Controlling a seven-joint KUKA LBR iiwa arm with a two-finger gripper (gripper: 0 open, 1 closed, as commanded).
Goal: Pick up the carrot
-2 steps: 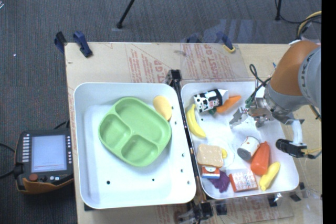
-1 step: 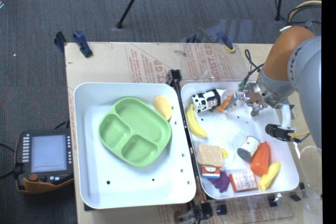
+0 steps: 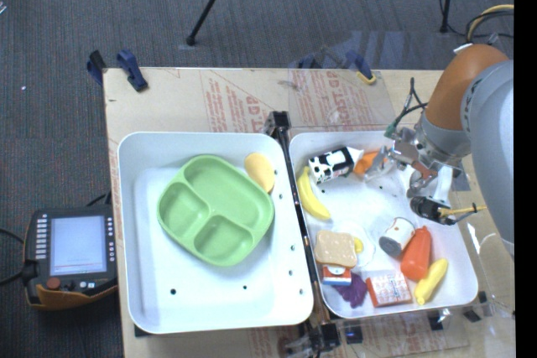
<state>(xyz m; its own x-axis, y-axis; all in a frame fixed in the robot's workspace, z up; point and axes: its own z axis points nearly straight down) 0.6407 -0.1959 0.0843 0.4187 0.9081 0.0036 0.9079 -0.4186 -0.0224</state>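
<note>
Approach step, no grasp yet. Carrot point(image 3: 364, 163) lying near far edge of right bin point(image 3: 466, 281), just beside cow toy point(image 3: 330, 165). Claw point(image 3: 401, 163) hovering just right of carrot; opening unreadable, nothing visibly gripped. Next: shift left over carrot, descend, close without catching cow toy or banana point(image 3: 314, 197).

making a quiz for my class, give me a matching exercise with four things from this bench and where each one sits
Things:
1. green three-compartment plastic plate
2. yellow toy banana
3. black-and-white toy cow
4. handheld grey screen pendant

Places:
A. near the right bin's far wall
B. on the floor, left of the bench
C. in the left bin
D. right bin, along the divider between the bins

Pairs: 1-C, 2-D, 3-A, 4-B
</note>
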